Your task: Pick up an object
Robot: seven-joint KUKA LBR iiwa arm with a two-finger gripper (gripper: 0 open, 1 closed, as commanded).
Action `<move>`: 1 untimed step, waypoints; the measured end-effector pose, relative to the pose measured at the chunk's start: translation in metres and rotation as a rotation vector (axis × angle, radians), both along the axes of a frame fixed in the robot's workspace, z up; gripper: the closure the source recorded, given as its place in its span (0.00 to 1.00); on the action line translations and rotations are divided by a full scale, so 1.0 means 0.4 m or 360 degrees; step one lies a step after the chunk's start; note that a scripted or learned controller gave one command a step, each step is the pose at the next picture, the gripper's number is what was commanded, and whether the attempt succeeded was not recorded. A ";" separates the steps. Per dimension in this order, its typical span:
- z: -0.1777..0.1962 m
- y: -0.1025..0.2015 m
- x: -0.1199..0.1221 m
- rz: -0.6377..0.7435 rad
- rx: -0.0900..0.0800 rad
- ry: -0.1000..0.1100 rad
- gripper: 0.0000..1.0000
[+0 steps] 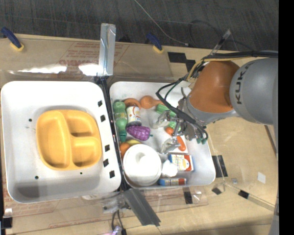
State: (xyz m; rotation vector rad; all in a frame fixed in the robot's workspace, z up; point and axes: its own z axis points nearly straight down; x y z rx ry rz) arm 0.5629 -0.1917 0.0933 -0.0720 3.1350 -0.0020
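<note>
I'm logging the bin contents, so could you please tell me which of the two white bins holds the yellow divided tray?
The left bin holds the yellow divided tray, its sole item. The right bin holds assorted small items, including purple grapes and a white bowl.

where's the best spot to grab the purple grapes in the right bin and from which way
Take the purple grapes across their short width near the middle, coming straight down from above. The bunch lies flat and elongated, running left to right, with its top bare. A green piece and a small can crowd its left and upper sides and the white bowl sits just below, so a side approach looks blocked.
</note>
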 end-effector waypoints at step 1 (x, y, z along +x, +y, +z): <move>0.028 0.003 0.004 0.0009 -0.0002 -0.0008 1.00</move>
